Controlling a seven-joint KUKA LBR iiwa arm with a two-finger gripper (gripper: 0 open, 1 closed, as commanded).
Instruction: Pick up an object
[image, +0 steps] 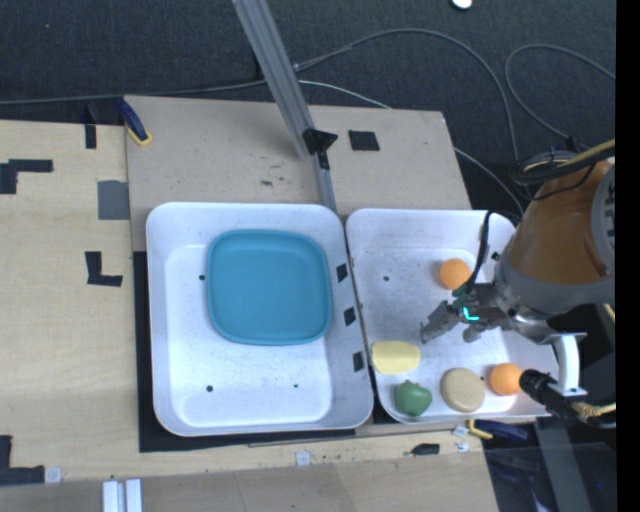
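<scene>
— Nearest the lens, what lies below the two-finger gripper (447, 322)?

— Along the near edge of the right white bin (400, 232) sit four pieces: a green rounded lump (411, 398), a beige oval object (462, 389) beside it, a small orange ball (505, 378) to that one's right, and a pale yellow oblong piece (396, 355) just below and left of the fingertips.

— And above the gripper?

— A second orange ball (454, 272) rests close above it, apart from the fingers.

— Are those fingers gripping?

— They look spread, pointing left and down over bare bin floor, with nothing between them.

— To the gripper's left?

— The left white bin (170, 330) holds a blue square plastic plate (268, 286), well apart.
</scene>
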